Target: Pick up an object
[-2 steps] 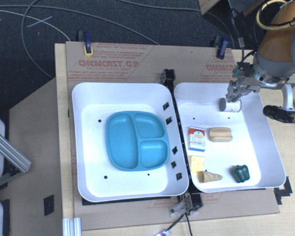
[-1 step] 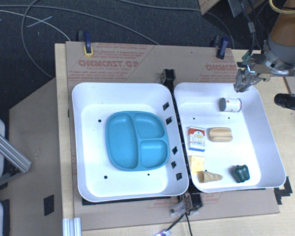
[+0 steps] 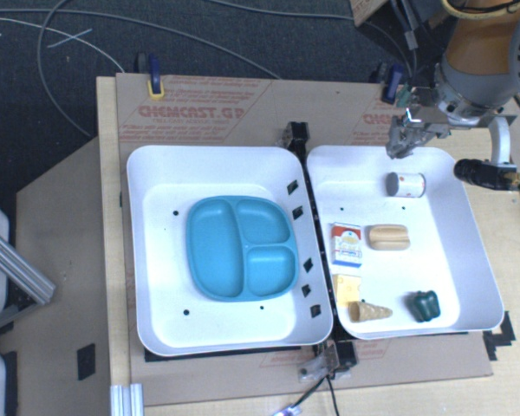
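camera view, from above at a slant. you see two shallow white plastic bins side by side on a brown cardboard-covered bench (image 3: pixel 243 111). the left bin (image 3: pixel 147 232) holds a light blue plastic plate with three compartments (image 3: pixel 241 248), lying flat near the bin's middle. the right bin (image 3: pixel 468 258) holds the smaller items: a small white cylinder with a dark end (image 3: pixel 405 184), lying on its side toward the far end; a tan bread-roll-shaped block (image 3: pixel 387 237) near the middle; a small white carton with red and blue print (image 3: pixel 347 243) just beside the roll, on its left; a yellow flat wedge like a cheese slice (image 3: pixel 347 287) nearer you, below the carton; a pale tan cone-shaped piece (image 3: pixel 369 312) touching or overlapping the wedge's near edge; and a dark green rounded object like a small pepper (image 3: pixel 424 305) to the right of the cone, apart from it.

the grey arm with its orange band (image 3: pixel 481 33) reaches in from the upper right. its two-finger gripper (image 3: pixel 405 144) hangs over the far edge of the right bin, just beyond the white cylinder and apart from it in this view. you cannot tell how wide the tool stands, and nothing is visibly held in it. every item in the right bin lies on the bin floor.

a blue and yellow clamp (image 3: pixel 155 74) grips the bench's far left edge, and grey cables (image 3: pixel 78 24) trail over the dark floor beyond.
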Motion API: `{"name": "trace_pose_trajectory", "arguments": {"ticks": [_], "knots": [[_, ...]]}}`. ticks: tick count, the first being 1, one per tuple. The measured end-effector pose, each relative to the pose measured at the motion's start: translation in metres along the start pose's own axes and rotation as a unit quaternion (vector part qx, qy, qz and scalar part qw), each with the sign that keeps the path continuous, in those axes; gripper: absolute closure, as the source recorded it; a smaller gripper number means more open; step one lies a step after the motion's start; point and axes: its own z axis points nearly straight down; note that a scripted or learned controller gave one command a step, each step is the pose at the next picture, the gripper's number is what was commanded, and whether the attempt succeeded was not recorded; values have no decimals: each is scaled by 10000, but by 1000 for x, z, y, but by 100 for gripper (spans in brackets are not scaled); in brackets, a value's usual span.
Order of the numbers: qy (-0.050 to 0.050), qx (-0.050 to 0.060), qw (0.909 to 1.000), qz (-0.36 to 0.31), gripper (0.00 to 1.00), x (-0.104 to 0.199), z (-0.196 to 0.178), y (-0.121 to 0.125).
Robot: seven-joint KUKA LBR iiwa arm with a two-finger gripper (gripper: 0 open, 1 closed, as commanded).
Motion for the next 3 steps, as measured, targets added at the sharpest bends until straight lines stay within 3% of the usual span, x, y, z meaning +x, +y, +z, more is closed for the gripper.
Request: {"name": "trace_pose_trajectory", "arguments": {"ticks": [3], "knots": [[6, 36, 10000, 0, 100, 166, 27, 6]]}}
